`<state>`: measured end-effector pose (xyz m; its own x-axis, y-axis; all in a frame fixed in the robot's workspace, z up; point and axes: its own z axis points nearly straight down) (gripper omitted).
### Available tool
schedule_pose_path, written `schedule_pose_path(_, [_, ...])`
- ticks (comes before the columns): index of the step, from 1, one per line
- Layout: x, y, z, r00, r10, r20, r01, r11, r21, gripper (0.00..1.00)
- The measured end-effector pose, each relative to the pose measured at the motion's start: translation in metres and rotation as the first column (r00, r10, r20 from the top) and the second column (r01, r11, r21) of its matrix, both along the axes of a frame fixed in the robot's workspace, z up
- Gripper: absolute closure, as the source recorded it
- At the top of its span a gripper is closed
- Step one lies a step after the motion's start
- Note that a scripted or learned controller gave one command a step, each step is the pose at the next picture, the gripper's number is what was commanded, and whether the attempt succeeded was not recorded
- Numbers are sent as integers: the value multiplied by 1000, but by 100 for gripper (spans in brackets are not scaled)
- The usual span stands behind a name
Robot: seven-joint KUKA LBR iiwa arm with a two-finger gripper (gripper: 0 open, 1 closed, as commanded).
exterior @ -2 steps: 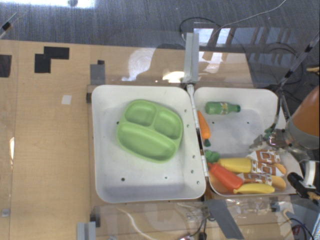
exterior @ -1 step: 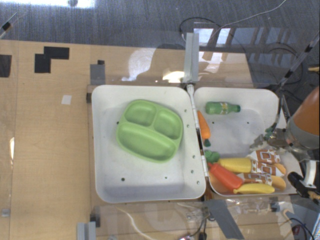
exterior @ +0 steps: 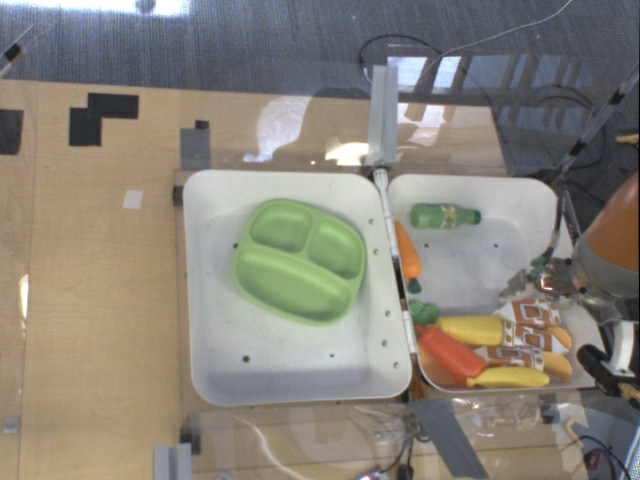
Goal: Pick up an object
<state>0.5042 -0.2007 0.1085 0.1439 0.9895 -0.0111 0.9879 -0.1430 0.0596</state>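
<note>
The worktop (exterior: 90,268) carries two white bins side by side. The left bin (exterior: 215,368) holds a green divided plate (exterior: 300,260) near its centre. In the right bin (exterior: 480,268), a green bottle (exterior: 445,216) lies at 12 o'clock and a carrot (exterior: 406,251) lies along the 9 o'clock wall. Toy foods cluster at 6 o'clock: a red pepper (exterior: 450,355), a yellow piece (exterior: 470,329), a banana (exterior: 512,377) and a patterned box (exterior: 525,328). The tool (exterior: 545,278) sits at the bin's 3 o'clock rim; its opening and any held item cannot be determined.

Toys (exterior: 487,346) crowded; open floor beside bottle (exterior: 445,216)
</note>
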Motion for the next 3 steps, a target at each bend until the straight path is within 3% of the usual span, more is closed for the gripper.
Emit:
schedule_pose_path(1, [-15, 2, 175, 998, -42, -50, 43, 999, 17, 0])
schedule_pose_path(2, [60, 39, 38, 996, -65, -58, 67, 998, 20, 0])
schedule_pose_path(3, [12, 18, -9, 998, -20, -56, 21, 1000, 19, 0])
